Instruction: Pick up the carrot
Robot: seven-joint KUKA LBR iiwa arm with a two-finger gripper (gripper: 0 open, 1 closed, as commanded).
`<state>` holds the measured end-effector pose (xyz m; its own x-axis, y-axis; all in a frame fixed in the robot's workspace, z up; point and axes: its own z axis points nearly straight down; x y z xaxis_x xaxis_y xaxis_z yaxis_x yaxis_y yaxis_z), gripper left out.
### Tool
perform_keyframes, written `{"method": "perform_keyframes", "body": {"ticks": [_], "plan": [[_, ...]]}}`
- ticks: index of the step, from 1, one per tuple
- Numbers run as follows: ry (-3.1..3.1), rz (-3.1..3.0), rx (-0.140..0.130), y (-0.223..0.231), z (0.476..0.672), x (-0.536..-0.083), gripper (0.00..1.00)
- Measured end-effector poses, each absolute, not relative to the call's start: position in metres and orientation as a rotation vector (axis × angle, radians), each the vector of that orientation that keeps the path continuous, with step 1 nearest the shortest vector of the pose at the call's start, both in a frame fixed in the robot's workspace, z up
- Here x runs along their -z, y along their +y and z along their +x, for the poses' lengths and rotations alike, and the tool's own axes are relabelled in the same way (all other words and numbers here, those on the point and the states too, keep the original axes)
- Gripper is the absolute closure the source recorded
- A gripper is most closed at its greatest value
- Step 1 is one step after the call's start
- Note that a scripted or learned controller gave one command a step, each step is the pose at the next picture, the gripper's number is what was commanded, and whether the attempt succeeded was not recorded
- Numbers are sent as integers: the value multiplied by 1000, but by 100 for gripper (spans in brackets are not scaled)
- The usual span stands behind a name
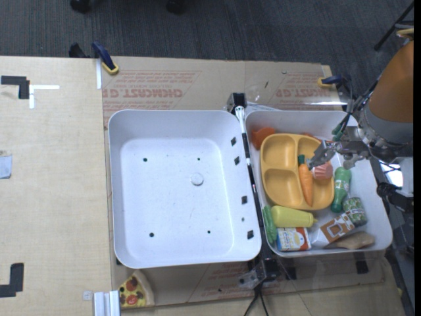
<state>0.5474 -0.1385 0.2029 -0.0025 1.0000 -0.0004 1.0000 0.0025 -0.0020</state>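
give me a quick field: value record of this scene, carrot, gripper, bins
carrot: lying on the yellow divided plate in the right bin, green top pointing away from the camera
gripper: low over the plate's right part, just above the carrot's top end; grip unclear
left bin: white, bare floor showing
beside the plate: green bottle, yellow squeeze bottle, small cartons

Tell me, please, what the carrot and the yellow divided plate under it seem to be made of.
The carrot looks like a moulded plastic toy: an even orange body with a green top and no natural texture. The yellow divided plate also looks plastic, probably hard and smooth: one uniform colour, rounded raised dividers, and a soft sheen. The picture is too coarse to be sure of either.
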Motion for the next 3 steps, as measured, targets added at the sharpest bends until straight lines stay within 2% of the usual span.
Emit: {"method": "perform_keyframes", "body": {"ticks": [1, 2, 3], "plan": [[-2245, -2225, 21, -145, 576, -112, 0], [-2247, -2230, 25, -146, 578, -124, 100], [-1965, -2453, -4, -109, 594, -261, 100]]}}
